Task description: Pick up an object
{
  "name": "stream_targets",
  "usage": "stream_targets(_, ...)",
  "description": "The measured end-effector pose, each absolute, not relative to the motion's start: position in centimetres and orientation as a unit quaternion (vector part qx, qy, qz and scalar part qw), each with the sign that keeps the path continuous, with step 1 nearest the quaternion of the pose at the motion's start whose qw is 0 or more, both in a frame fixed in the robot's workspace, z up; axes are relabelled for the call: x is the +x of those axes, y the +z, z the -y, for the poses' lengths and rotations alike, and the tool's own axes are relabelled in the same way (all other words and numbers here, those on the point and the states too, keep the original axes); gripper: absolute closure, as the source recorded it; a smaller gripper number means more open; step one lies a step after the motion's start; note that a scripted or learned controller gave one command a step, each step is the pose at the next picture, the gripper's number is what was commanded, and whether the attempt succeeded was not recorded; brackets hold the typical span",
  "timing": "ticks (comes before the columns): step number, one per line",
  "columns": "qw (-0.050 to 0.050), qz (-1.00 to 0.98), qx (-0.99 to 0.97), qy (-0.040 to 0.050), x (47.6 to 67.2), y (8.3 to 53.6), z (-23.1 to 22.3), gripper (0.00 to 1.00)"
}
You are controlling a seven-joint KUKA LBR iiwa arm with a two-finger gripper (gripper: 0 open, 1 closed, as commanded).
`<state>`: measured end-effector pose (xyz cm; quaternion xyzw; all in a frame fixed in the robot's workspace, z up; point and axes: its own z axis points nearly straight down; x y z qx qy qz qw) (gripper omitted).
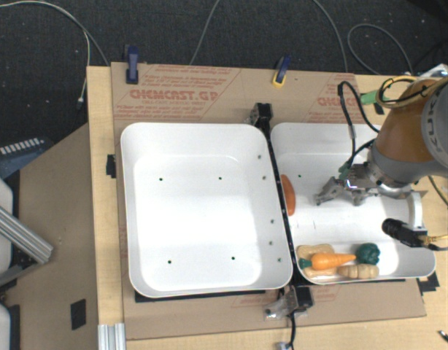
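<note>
An orange sausage-shaped object (pixel 288 195) is seen lying against the left wall of the right bin (pixel 399 268), just beside the divider between the two bins. Its long axis runs roughly from the far side of the bin toward the near side, parallel to that wall. It is smooth, glossy and rounded at both ends, and it is set apart from the other items. It lies to the left of the hand (pixel 333 192), at much the same height in the view, with a bare stretch of bin floor between them.

The hand is held low over the middle of the right bin, its metal fingers (pixel 327 193) pointed left toward the orange object. Nothing is seen between the fingers; they appear spread somewhat apart, though the angle makes this hard to judge firmly. A short move to the left is judged to be what the pick calls for, with the fingers set across the object's short width; the closeness of the wall may hinder one finger.

Along the near edge of the right bin a cluster is gathered: a toy carrot (pixel 332 261), a dark green rounded item (pixel 368 253), and a pale tan piece (pixel 357 271) touching the carrot. These lie nearer the viewer than the hand.

The left bin (pixel 136 195) sits beside it on the cardboard-covered surface (pixel 180 90).
</note>
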<state>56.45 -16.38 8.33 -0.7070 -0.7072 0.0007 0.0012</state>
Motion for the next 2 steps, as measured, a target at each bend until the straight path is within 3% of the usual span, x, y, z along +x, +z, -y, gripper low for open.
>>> stream_targets(1, -0.001, 0.707, -0.707, -0.0005, 56.6, 9.6, 16.4, 1.00)
stream_targets(2, -0.002, 0.707, -0.707, -0.0014, 56.6, 15.8, 16.5, 1.00)
